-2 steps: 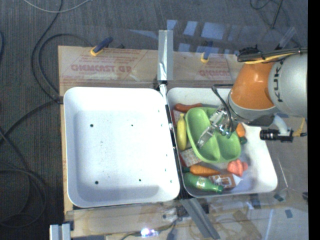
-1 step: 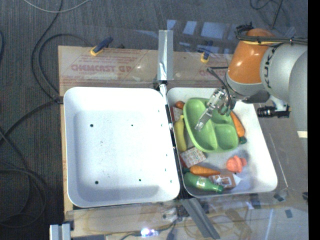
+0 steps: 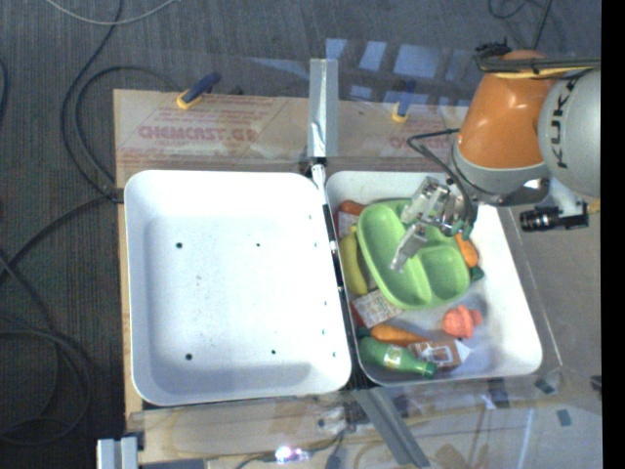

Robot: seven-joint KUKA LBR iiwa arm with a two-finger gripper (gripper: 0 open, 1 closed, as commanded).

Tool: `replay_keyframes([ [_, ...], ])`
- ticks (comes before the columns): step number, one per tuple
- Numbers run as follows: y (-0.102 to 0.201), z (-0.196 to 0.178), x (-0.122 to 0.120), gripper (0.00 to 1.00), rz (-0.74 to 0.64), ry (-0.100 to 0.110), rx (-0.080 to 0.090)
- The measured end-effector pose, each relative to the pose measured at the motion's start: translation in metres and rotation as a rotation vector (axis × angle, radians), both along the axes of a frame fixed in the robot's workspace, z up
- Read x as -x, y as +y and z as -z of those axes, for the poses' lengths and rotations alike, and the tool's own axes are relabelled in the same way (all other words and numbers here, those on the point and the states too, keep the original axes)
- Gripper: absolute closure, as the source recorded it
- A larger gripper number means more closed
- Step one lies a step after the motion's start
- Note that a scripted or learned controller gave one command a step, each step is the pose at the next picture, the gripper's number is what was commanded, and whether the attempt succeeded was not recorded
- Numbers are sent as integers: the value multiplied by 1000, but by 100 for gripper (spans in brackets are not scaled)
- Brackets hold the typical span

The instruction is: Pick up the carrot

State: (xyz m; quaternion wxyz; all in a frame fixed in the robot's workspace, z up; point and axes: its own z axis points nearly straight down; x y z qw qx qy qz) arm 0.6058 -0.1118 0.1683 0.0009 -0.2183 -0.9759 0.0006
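The left bin (image 3: 234,281) takes up the middle and left of the frame, a broad white tray with a few dark specks on its floor. The right bin (image 3: 522,330) sits just beside it, touching along the shared edge, and it is crowded. My arm (image 3: 532,130) comes in from the upper right, the orange band bulging over the top right corner of that bin.

Inside the right bin, the biggest thing is a green bowl (image 3: 430,272), tilted and lying over the other items in the upper half. My gripper (image 3: 415,237) hangs over the bowl's middle, one long finger pointing down and left into it; I cannot tell whether my fingers are apart or together, and I see nothing between them.

A yellow banana (image 3: 352,265) lies along the bin's left wall, partly under the bowl. A green bottle (image 3: 395,358) lies on its side near the lower edge. The carrot (image 3: 394,335) lies just above the bottle, in the lower left part of the right bin, well apart from my gripper. A small red-orange toy (image 3: 461,320) sits lower right of the bowl.
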Motion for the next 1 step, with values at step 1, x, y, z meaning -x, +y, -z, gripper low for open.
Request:
replay_keyframes([
  [1,-2,56,-33,0,36,-8,0],
])
